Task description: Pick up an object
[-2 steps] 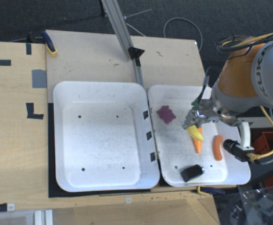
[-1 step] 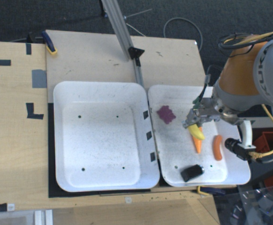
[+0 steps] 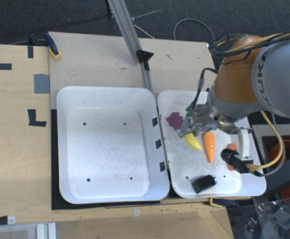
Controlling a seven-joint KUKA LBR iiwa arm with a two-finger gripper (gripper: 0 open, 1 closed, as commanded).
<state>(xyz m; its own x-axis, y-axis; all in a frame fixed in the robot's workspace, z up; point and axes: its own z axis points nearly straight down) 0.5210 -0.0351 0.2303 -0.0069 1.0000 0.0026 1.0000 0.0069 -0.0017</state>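
Lying nearest, by the right bin's front rim: one black block. Beyond, mid-bin: one carrot, long axis near-to-far, tip nearward; one yellow piece just beside; one purple piece farther. Gripper low over the yellow piece; fingers' state: cannot tell. Left bin: wide open room.
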